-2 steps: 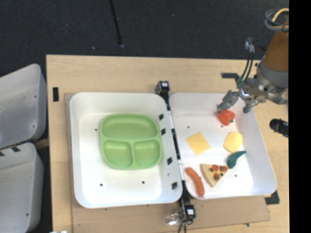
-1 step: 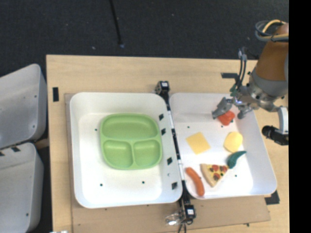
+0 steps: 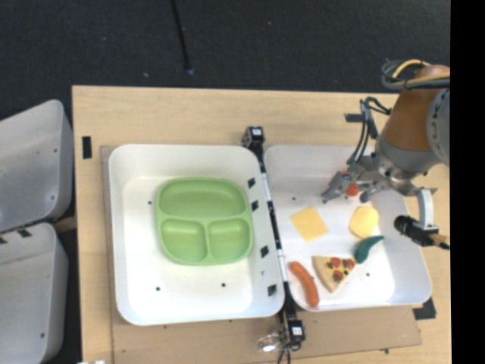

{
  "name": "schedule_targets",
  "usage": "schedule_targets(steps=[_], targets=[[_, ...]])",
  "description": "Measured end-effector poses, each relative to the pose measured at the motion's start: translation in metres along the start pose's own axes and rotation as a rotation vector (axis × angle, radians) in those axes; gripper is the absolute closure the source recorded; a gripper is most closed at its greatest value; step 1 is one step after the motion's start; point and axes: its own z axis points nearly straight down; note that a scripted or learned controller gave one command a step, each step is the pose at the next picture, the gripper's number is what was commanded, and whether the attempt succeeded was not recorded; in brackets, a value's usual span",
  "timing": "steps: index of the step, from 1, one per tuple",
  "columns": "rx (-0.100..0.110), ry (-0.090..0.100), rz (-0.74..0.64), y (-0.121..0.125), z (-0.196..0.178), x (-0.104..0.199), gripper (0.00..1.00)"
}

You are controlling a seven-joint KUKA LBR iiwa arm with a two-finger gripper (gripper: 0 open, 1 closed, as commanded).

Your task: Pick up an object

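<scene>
The right bin [image 3: 405, 283] holds several toy foods: a flat yellow cheese square [image 3: 309, 224], a rounded yellow piece [image 3: 364, 221], a dark green pepper [image 3: 367, 247], a pizza slice [image 3: 334, 271] and a red sausage [image 3: 305, 283]. A small red piece [image 3: 352, 189] lies near the bin's back. My gripper [image 3: 351, 191] hangs low over that red piece, its two grey fingers spread wide to either side and apart from it. The gripper stands open. The arm's grey and orange wrist [image 3: 409, 127] rises behind it at the right.
The left bin [image 3: 129, 279] carries a green three-compartment plate [image 3: 204, 220] in its middle. A black-clipped divider [image 3: 267, 218] runs between the bins. White panels [image 3: 30, 165] stand off the bench's left side. Bare white floor lies along the right bin's back left.
</scene>
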Motion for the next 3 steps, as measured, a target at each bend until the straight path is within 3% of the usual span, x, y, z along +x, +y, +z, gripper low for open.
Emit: schedule_targets(steps=[1, 2, 3], targets=[[0.000, 0.000, 0.002, 0.000, 0.046, -0.001, 0.00], [-0.008, -0.001, 0.004, 0.001, 0.032, -0.002, 1.00], [-0.008, 0.001, -0.003, 0.009, -0.015, -0.001, 1.00]])
